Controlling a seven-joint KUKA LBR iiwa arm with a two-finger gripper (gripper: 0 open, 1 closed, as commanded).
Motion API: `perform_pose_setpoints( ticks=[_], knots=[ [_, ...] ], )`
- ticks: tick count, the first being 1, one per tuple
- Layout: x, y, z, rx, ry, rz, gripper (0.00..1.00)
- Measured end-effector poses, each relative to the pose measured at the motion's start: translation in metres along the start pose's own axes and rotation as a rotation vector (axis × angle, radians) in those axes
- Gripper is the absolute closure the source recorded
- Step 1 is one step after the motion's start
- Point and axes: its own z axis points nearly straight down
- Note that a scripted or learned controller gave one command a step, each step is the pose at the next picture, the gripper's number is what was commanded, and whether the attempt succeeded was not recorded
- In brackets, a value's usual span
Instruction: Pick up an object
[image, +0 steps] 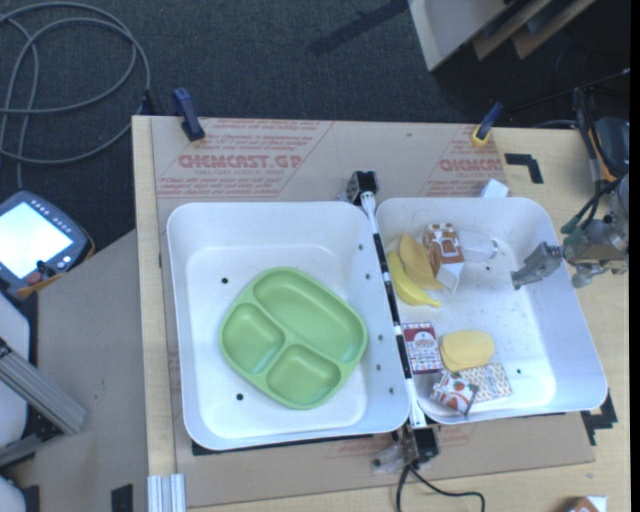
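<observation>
Camera view: claw (540, 265) above right bin (570, 330), apart from banana (410, 275); spread or pressed together, cannot tell.

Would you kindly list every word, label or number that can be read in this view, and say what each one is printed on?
"CHEMCAST GP", red, printed upside down on the brown board behind the left bin; the smaller red lines around it are too blurred to read.
A similar red mark on the board behind the right bin: too blurred to read.
Print on the small cartons: too small to read.
</observation>
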Motion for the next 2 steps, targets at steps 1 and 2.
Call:
perform_pose_setpoints(
  ticks=[1, 2],
  knots=[
    [0.037, 0.106, 0.048, 0.000, 0.001, -0.001, 0.00],
    [0.067, 0.139, 0.104, 0.001, 0.001, -0.001, 0.00]
  ],
)
